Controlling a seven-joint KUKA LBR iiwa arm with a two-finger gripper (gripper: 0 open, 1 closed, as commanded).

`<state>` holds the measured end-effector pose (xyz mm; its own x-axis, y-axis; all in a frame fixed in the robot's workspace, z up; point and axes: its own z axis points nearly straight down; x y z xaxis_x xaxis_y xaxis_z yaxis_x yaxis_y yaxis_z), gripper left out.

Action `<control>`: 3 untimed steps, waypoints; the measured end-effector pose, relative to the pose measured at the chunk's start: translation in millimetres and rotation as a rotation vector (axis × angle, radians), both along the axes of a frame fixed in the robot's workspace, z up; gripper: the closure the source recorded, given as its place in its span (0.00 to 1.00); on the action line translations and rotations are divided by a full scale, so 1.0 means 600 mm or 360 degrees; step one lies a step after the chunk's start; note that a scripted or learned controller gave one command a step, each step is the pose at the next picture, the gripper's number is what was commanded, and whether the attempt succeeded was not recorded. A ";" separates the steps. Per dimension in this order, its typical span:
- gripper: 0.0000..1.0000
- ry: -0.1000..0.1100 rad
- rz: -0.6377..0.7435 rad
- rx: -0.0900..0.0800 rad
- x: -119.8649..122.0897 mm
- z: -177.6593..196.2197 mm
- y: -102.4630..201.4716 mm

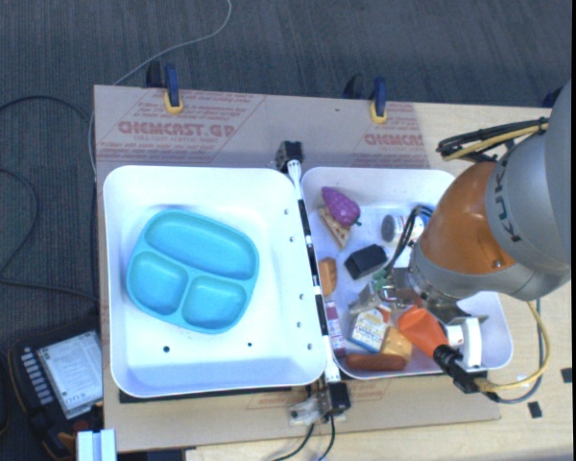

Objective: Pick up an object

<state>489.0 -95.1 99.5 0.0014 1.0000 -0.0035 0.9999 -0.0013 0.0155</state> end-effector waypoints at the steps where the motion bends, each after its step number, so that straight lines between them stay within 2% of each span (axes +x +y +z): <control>1: 1.00 0.0021 0.0005 0.0005 0.047 0.196 0.121; 2: 1.00 0.0027 0.0005 0.0006 -0.009 0.216 0.223; 3: 1.00 0.0026 0.0006 0.0004 -0.007 0.232 0.223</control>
<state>484.5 38.4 238.6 -0.0022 1.0000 -0.0011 1.0000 0.0022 -0.0006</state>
